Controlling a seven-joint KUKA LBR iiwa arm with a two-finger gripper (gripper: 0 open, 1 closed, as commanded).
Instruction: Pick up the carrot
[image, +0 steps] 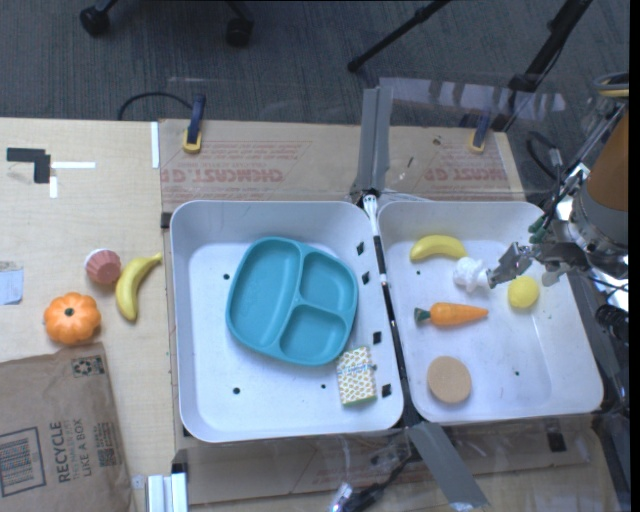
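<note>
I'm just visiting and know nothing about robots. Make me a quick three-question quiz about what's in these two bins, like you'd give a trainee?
1. True or false: the carrot lies in the same bin as the blue divided plate.
2. Which item lies closest to the end effector? A) the sponge B) the white object C) the tan disc
3. Fill in: the banana in the right bin lies toward the ____ wall, seen from the camera.

Key
1. False: the carrot is in the right bin, the plate in the left bin.
2. B.
3. Far: the banana lies beyond the carrot.
</note>
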